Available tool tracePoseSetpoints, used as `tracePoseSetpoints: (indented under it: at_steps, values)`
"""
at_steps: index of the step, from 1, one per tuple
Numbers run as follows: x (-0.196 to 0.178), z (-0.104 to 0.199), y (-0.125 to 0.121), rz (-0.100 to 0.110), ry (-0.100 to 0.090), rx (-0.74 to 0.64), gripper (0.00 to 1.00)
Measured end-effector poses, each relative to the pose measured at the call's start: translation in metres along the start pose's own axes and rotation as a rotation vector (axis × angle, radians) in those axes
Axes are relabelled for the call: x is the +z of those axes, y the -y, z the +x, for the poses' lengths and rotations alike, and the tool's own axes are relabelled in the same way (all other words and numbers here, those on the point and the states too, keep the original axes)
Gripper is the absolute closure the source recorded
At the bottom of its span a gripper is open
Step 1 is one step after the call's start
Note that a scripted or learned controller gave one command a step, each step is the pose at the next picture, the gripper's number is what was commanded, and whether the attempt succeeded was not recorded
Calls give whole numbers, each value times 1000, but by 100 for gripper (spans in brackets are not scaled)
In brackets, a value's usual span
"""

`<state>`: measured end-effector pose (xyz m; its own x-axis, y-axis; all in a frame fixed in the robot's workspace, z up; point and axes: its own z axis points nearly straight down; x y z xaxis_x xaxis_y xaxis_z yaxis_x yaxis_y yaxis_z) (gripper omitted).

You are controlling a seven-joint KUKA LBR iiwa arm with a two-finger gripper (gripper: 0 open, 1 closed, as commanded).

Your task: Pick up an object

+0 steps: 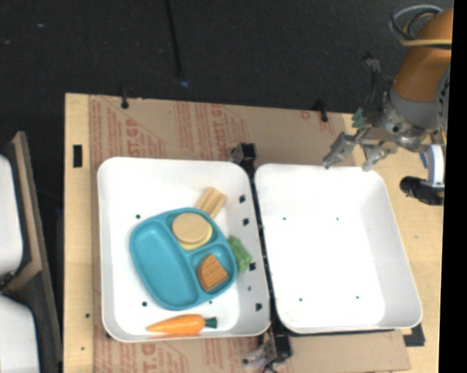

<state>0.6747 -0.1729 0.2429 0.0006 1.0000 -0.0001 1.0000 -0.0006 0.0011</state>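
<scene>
In the left bin (pixel 117 192) lies a blue divided tray (pixel 164 268). A round tan biscuit (pixel 192 229) and a brown waffle-like piece (pixel 213 273) rest in its compartments. A pale wooden block (pixel 211 200) sticks out behind the tray, and a green piece (pixel 240 254) lies at its right side. An orange carrot (pixel 179 324) sits near the bin's front wall. My gripper (pixel 351 154) hangs over the back rim of the right bin (pixel 331 248), open, with nothing between its fingers.
The arm reaches in at the upper right, its orange band (pixel 420 70) above the wrist. A black clip (pixel 243 153) sits where the two bins meet at the back. Brown cardboard (pixel 205 126) lies under the bins.
</scene>
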Motion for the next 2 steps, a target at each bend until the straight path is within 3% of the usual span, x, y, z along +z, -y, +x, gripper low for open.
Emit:
tracePoseSetpoints:
  at_steps: [1, 2]
  values:
    - [86, 18, 81, 8, -1, 1, 0]
    - [53, 11, 72, -2, 1, 0, 0]
